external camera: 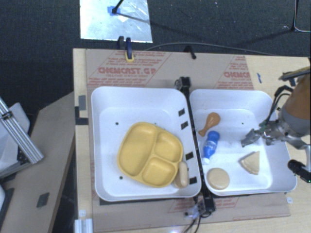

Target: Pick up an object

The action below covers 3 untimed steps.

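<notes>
Setting: dark carpet is seen around a cardboard-covered bench (146, 64) bearing two white bins side by side, with a foil-like sheet (115, 12) lying on the floor beyond.
Likely target: a pale wedge-shaped piece (251, 162) lies flat in the right bin (228, 97), toward its near right corner; it is judged the closest candidate for picking.
Tool: the gripper (253, 137) is held just above and beside the wedge, reached in from the right; nothing is seen between its fingers, and whether they stand apart or together cannot be told.
Other items, right bin: a tan drumstick-shaped toy (210, 123) lies near the divider, a small blue bottle (210, 145) just below it, and a round tan disc (218, 178) at the near edge, close to the wedge but apart from it.
Left bin: a yellow compartment tray (150, 154) is seen in the left bin (141, 98), with a beige oblong piece (181, 174) touching its near right corner.
Risk: the wedge is low and flat, so it could be pushed along the floor or slipped off rather than clamped if the descent is off-centre.
Obstruction: the bin's right wall and the nearby disc leave limited room around the wedge; a finger could be caught on either.
</notes>
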Available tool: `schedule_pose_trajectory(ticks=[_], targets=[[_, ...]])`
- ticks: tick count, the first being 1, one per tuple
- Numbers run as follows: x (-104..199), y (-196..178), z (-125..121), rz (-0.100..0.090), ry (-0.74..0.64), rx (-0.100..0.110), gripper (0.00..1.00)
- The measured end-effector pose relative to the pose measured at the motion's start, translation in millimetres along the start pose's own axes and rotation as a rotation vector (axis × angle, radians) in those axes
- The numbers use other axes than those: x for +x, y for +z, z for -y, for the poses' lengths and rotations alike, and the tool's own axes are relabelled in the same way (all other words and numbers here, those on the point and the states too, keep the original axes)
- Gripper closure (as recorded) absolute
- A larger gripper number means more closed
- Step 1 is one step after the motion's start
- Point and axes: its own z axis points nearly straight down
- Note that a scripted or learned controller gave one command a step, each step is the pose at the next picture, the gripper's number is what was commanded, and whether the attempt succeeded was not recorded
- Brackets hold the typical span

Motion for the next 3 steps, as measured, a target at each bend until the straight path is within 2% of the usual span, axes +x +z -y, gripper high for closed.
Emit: schedule_pose_trajectory(ticks=[1, 2, 3], targets=[[0.4, 38.2, -0.2, 0.0, 0.0, 0.0, 0.0], [-0.4, 25.3, -1.6, 0.003, -0.001, -0.006, 1.0], [0.8, -21.5, -10.9, 0.004, -0.003, -0.009, 1.0]])
